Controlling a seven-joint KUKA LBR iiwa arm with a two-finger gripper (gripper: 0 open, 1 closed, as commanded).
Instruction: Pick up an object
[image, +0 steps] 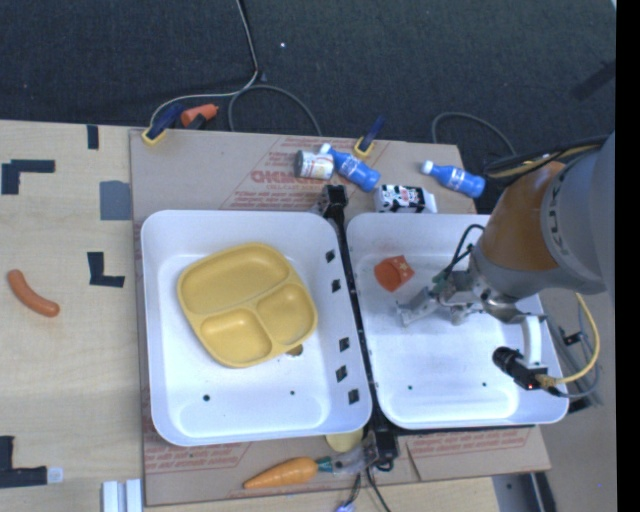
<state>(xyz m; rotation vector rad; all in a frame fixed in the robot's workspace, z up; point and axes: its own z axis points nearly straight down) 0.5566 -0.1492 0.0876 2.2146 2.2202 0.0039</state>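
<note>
Item: small orange-red block (394, 272), blunt-cornered, lying in the far left part of the right bin (450, 400).
Gripper (408, 313): low over the same bin, just near-right of the block, apart from it; whether it is open or closed cannot be told.
Left bin (165, 300): yellow compartment plate (247, 303).
Bench beyond the bins: two blue bottles (356, 170) (455, 179), small carton (405, 199).
Near edge: carrot (283, 472).
Far left: sausage (32, 293).
</note>
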